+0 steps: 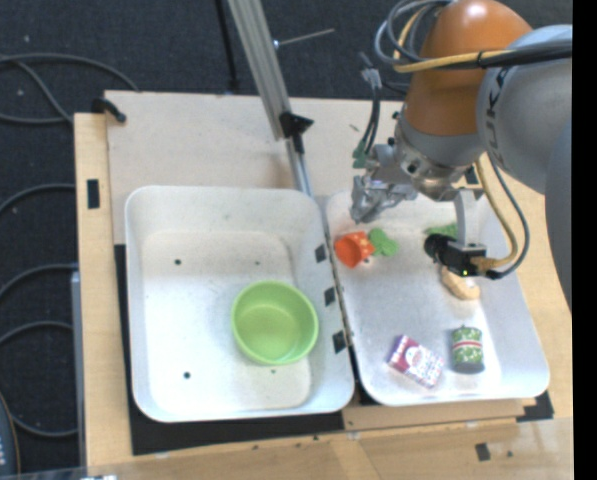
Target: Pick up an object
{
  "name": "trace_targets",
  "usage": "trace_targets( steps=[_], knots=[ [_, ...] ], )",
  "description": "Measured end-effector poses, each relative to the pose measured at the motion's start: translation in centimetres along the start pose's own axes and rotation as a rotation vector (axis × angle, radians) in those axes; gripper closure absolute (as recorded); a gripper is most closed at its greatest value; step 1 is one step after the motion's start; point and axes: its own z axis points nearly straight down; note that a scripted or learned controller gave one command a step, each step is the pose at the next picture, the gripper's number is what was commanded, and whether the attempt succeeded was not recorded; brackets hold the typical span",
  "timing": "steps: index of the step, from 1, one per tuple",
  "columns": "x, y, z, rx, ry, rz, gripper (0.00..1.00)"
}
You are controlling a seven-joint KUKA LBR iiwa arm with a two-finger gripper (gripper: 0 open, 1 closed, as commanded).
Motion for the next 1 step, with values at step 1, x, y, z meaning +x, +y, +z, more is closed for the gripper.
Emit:
trace_targets(
  steps=[1],
  knots=[
    [4.50, -0.53, 1.38, 0.001, -0.001, 0.001, 1.00]
  ],
)
